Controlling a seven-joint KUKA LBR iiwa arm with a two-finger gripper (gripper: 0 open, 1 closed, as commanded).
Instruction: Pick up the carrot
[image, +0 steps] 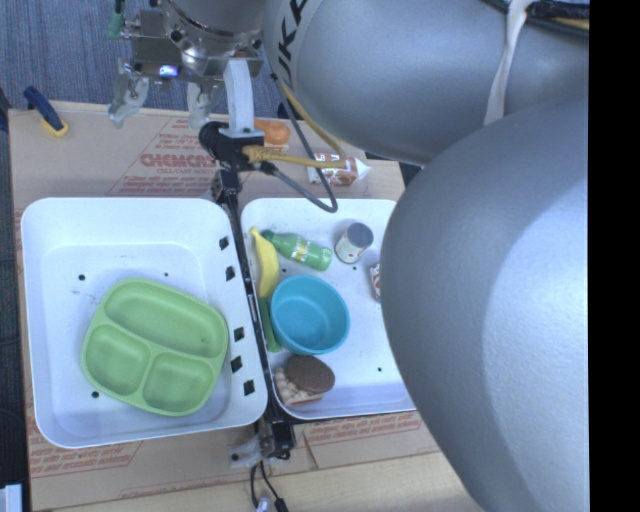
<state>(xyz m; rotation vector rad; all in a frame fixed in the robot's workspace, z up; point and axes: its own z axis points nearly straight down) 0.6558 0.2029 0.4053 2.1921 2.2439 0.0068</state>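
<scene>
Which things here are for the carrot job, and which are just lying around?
For the job: the gripper; the orange thing behind the bins, probably the carrot.

Just lying about: green plate, banana, green bottle, blue bowl, can.

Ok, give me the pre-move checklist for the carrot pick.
1. Carrot located: cannot tell; an orange object lies beyond the bins, partly hidden.
2. Hand free of load: ok, it holds nothing.
3. Hand open: ok.
4. Hand over the orange object: not ok, it hangs to that object's left in the view.
5. Full sight of the right bin: not ok, the arm covers its right part.
</scene>
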